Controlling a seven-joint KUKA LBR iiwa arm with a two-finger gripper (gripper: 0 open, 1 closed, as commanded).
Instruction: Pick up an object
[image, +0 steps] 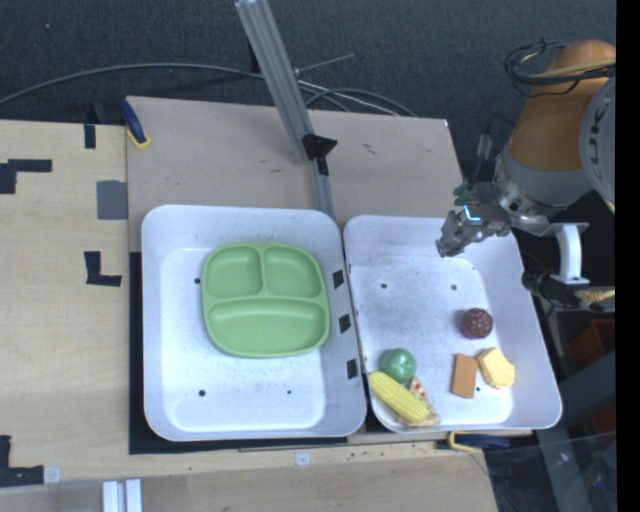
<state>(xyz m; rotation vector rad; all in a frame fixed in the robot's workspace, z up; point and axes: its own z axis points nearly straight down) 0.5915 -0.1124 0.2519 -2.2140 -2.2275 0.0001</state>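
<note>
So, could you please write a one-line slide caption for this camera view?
Gripper poised over right bin, toy food clustered at its near end; green divided plate in left bin.

Right bin (400, 290) mostly bare; toys (477, 323) crowd its near edge.

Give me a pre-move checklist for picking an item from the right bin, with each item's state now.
1. End effector above the right bin, near its far edge: ok.
2. End effector over a target: not ok; the items lie at the near end.
3. Dark red ball apart from its neighbours: ok.
4. Corn cob free: not ok; it touches the green ball.
5. Finger opening: cannot tell.
</note>
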